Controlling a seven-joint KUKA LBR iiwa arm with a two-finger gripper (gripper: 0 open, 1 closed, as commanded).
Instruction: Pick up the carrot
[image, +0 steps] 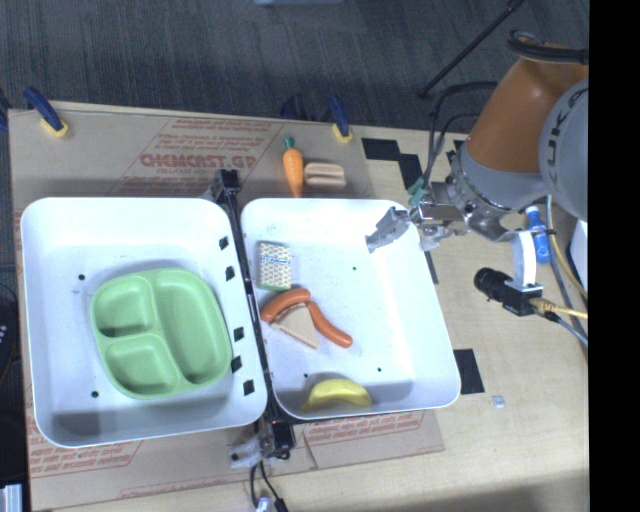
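1. Overhead, camera view: the carrot (292, 169) lies on the worktop (520, 400) outside both bins, just beyond the far edge of the right bin (425, 300), beside a small bun-like toy (324, 176).
2. Gripper (385, 231): hovers over the right bin's far right corner; whether the jaws are open or closed cannot be told.
3. Right bin contents: a patterned block (274, 264), two sausages (305, 312) across a wedge, a banana (337, 394) at the near edge.
4. Left bin (50, 300): holds a green divided plate (158, 330).
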